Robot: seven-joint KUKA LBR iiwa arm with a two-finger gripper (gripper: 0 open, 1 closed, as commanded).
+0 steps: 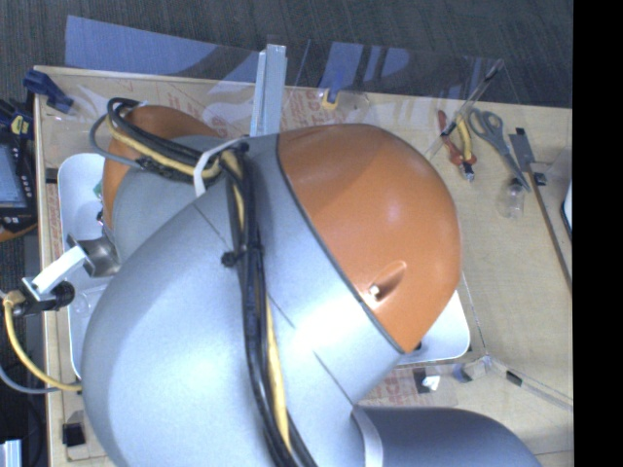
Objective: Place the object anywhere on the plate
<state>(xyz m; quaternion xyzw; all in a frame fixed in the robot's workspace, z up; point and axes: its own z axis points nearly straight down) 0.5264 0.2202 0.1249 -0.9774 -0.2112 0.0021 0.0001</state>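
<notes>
At the far left edge a dark device [14,178] with a screen sits off the bench, and below it a yellow cable [18,343] loops down past a white tag [51,272] clipped to a metal fitting. Just right of that, a curved strip of the left white bin [76,178] shows — the rest of it lies under the arm [195,339], whose grey body and orange band [375,227] cover the middle of the view. A bundle of black and yellow cables [248,290] runs along the arm, tied with a white strap near the top. The end effector, the object and the plate are hidden beneath the arm, so I cannot tell whether the fingers are clenched or released, nor where the object lies or which way its long axis points. A corner of the right bin [456,334] peeks out below the orange band. On the bench [516,300] at upper right lie pliers with red and yellow handles [458,144] and, beside them, scissors [494,134]. Faint red print on the bench top is too blurred to read.
</notes>
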